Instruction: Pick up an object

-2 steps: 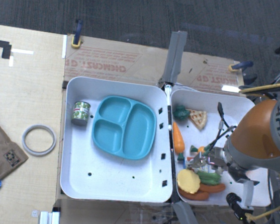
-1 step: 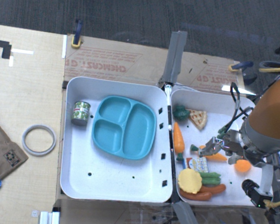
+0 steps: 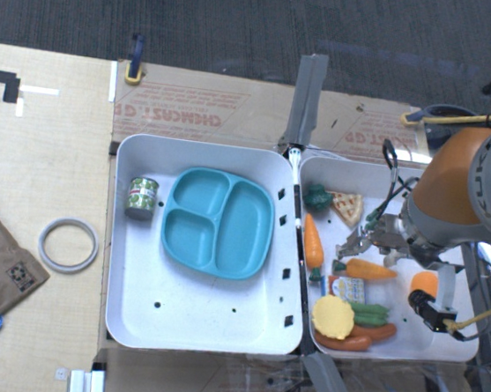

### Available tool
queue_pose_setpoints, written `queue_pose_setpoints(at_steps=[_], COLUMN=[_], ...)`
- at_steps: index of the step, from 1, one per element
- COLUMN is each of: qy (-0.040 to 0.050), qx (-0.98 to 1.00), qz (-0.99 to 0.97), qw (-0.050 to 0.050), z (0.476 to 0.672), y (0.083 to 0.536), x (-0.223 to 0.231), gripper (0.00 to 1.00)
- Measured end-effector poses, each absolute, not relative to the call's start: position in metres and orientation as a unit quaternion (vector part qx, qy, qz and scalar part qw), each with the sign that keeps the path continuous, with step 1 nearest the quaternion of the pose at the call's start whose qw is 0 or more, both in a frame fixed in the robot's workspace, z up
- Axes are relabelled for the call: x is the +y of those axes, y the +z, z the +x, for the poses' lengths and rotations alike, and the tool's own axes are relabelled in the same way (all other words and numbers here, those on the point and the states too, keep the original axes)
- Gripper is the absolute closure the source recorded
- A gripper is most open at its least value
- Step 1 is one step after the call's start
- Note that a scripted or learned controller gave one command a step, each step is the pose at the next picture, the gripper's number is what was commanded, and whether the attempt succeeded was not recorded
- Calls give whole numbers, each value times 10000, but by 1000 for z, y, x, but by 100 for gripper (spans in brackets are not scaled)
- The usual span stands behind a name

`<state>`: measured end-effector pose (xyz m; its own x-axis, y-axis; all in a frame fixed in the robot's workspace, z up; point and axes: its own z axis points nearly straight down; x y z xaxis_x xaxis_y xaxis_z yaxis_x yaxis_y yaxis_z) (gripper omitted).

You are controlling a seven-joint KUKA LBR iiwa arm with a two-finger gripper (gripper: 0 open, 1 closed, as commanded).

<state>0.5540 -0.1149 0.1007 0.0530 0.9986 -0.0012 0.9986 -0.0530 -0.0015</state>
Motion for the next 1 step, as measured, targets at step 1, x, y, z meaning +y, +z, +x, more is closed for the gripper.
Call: queue_pose_setpoints(at_steps=[1], qy=[6], qx=[-7182], qz=[-6958], qw=[4], z=[527], y=[92], x=[-143], gripper=[0])
